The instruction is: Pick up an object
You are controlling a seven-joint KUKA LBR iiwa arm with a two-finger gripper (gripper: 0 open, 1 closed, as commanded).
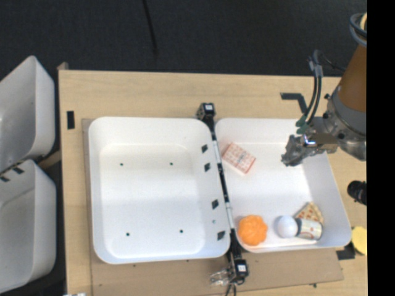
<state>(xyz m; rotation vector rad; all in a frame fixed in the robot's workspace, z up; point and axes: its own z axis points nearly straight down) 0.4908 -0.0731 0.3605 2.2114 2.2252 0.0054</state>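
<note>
Lying in the right bin (321, 177) are four candidate objects — a flat pink-and-white checked packet (238, 158) near the bin's upper left, and along the near wall an orange bumpy ball (252, 229), a white ball (286, 226) just beside it, and a tan patterned wedge-shaped item (308, 213) touching a small cup-like white piece (310, 229). Gripper (293, 155) hangs over the upper right part of the same bin, to the right of the packet and well apart from the cluster at the near wall; nothing seen between its tips, and whether they are spread or closed cannot be told — dark, blurred. Grey arm with its orange band (353, 82) enters from the right, cables (316, 91) looping above the wrist. Left bin (102, 184) is smooth white plastic, shallow, rounded corners, few small dark marks on its floor. Both bins sit side by side on a light wooden bench (154, 91), joined by a strip with black clips (217, 184). Dark floor behind; white rounded containers (21, 165) at the left edge.
</note>
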